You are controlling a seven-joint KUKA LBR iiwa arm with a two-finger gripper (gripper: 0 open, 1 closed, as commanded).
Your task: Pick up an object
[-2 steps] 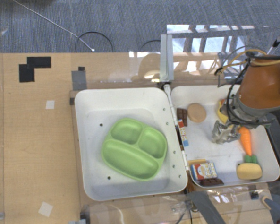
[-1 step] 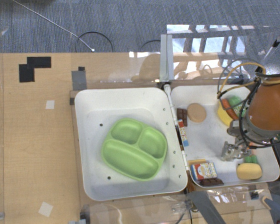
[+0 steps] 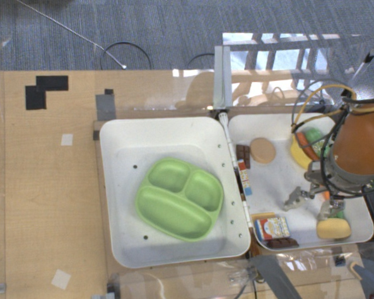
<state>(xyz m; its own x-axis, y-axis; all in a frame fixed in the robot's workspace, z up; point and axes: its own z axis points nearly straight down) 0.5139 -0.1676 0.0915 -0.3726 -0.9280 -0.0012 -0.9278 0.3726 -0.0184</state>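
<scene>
My gripper [image 3: 313, 202] hangs low in the right bin [image 3: 274, 175], below the orange band of the arm [image 3: 362, 147]. Its two fingers are spread open; one grey finger [image 3: 294, 200] points left over bare bin floor. The other reaches down to the top of a yellow rounded object [image 3: 334, 229] at the front right. Nothing sits between the fingers. A round tan disc [image 3: 262, 150] lies at the back. A small picture-printed box [image 3: 271, 226] lies at the front, with a dark brown piece [image 3: 281, 241] just in front of it.
A green divided plate [image 3: 179, 198] lies in the left bin [image 3: 122, 181]. A brown bar [image 3: 243, 169] rests against the divider. Yellow, green and red items [image 3: 305, 142] sit partly under the arm at the right bin's back. Cables loop above the wrist.
</scene>
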